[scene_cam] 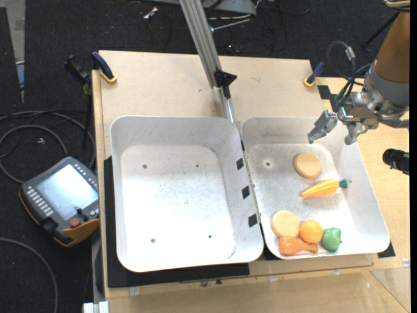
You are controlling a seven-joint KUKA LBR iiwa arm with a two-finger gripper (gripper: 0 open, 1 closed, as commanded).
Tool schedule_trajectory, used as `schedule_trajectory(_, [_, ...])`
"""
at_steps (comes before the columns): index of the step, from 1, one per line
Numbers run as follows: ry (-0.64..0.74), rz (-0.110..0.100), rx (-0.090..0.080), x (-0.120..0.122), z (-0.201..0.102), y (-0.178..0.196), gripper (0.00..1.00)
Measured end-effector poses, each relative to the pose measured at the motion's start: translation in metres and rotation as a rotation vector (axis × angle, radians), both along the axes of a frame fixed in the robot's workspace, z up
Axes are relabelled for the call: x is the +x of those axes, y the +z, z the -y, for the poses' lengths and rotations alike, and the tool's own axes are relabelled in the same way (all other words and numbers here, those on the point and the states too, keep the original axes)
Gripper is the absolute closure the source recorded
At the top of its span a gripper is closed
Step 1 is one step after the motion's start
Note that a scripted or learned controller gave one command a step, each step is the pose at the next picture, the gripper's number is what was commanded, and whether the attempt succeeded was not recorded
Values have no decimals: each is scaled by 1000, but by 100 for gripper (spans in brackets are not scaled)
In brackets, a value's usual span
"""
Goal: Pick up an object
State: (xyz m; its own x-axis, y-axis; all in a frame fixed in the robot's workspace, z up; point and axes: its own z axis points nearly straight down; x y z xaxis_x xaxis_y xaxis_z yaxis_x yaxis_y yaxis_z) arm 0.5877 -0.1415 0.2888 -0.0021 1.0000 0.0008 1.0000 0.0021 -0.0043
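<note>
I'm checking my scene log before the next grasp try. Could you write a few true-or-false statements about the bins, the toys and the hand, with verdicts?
1. All the toys lie in the right bin. True.
2. The hand holds the carrot. False: the carrot lies on the bin floor, apart from the hand.
3. The green toy sits beside the orange ball. True.
4. The hand hangs over the left bin. False: it hangs over the right bin's far edge.
</note>
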Motion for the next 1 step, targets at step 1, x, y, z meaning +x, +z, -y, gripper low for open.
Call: schedule_trajectory(1, [0, 4, -1, 1, 0, 2, 0])
